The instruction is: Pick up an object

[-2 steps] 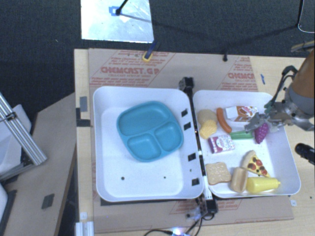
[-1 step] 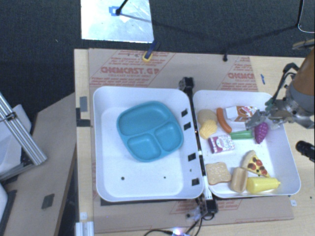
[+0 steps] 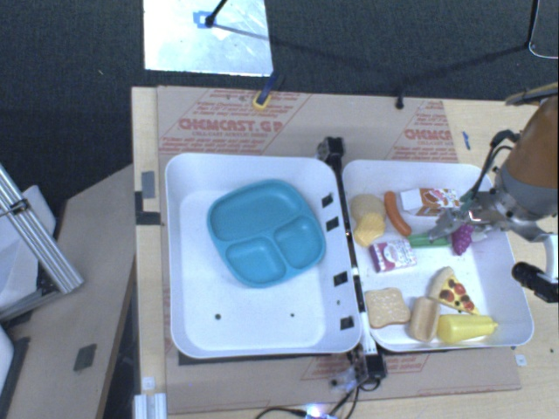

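Hovering over the right bin [image 3: 522, 321], gripper [image 3: 460, 223] sits just above the purple grapes [image 3: 461, 238] by a green stick [image 3: 428, 240], finger state unclear, so centre on the grapes, clear the hot dog [image 3: 396, 213], then close.

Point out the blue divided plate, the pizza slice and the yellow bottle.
blue divided plate [image 3: 262, 230]: camera view, on the ridge between its compartments, in the left bin.
pizza slice [image 3: 452, 291]: camera view, on its topped middle, in the right bin.
yellow bottle [image 3: 465, 327]: camera view, on the middle of its body, lying near the bin's front edge.
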Action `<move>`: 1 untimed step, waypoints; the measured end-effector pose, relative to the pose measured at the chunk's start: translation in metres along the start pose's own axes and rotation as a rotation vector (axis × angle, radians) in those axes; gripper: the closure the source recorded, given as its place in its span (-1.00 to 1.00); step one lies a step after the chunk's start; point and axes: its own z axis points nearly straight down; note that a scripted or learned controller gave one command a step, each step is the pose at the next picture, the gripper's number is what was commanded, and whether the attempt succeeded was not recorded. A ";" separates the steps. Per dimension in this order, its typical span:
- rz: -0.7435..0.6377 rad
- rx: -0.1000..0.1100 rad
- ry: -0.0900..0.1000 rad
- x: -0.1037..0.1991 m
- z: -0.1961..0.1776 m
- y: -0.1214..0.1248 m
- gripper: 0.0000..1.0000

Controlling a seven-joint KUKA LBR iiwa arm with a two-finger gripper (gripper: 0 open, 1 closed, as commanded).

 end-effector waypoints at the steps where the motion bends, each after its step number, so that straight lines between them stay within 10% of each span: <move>1: 0.000 -0.001 0.000 -0.001 0.042 -0.004 -1.00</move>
